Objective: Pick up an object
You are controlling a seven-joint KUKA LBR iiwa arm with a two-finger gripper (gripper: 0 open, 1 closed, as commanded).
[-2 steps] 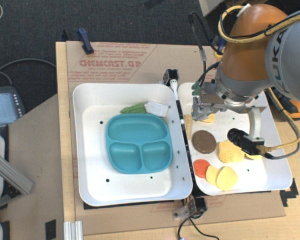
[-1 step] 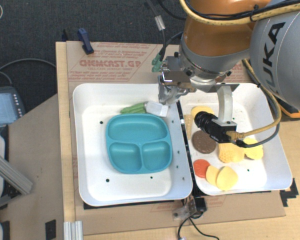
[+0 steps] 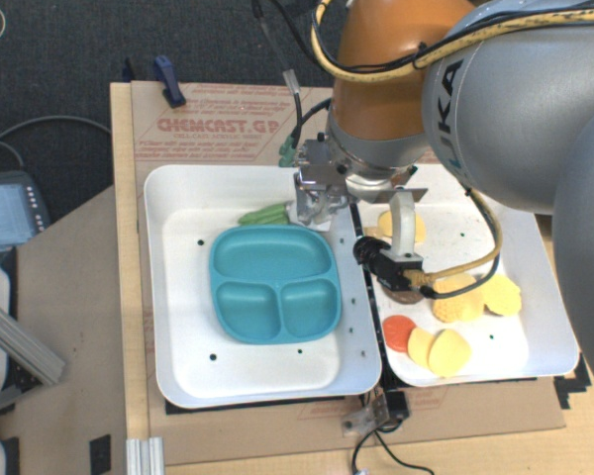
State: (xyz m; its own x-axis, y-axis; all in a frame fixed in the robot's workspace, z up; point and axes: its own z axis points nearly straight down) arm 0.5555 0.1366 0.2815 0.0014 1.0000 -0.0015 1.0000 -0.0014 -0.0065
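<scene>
Gripper (image 3: 315,209) hangs low at the left bin's (image 3: 168,295) back edge, just beside a green object (image 3: 262,215) behind the teal tray (image 3: 274,283); its grip I cannot tell.

Single fixed camera above bench (image 3: 129,265), slanted down on both bins (image 3: 168,265).

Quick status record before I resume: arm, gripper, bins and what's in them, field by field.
arm: reaches in from the right, over both bins
gripper: above the far edge of the left bin, beside the green item
jaws: state cannot be told
left bin: teal divided tray, green item behind it
right bin: yellow round pieces, one orange-red piece
held object: none visible
</scene>
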